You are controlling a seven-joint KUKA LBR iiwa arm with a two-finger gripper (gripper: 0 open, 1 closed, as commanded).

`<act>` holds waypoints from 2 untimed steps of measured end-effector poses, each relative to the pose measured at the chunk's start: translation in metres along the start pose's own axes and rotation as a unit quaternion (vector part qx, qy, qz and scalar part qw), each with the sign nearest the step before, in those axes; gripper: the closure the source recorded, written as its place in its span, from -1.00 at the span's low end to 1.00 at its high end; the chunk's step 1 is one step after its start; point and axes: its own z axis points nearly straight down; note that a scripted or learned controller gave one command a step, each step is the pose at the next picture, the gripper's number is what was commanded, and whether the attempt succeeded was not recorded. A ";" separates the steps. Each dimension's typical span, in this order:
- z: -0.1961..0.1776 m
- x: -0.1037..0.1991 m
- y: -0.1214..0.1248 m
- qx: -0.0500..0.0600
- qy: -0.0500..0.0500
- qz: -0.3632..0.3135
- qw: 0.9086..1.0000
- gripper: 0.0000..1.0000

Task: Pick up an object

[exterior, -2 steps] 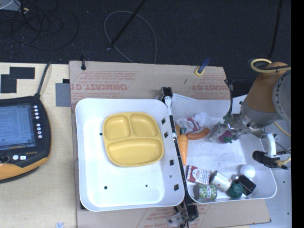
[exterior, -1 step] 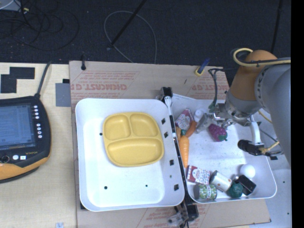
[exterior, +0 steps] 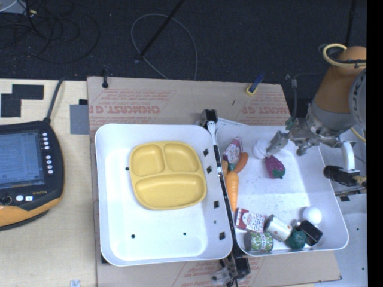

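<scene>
The gripper hangs at the upper right of the frame, over the top edge of the right bin, its fingers spread apart with nothing between them. Just below it and apart from it lies a purple toy with a green end. Near the divider between the bins lie a carrot and a packet. Along the bottom right of the frame, in the right bin's lower corner, sit a red pack, a green can, a white ball and a black piece. The left bin at centre holds a yellow tray. A tablet rests at the left edge.
</scene>
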 end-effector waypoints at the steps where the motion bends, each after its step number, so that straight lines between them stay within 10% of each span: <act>1: 0.059 0.010 0.000 0.002 0.001 0.000 1.000 -1.00; 2: 0.065 0.015 -0.008 0.001 0.001 0.001 1.000 -1.00</act>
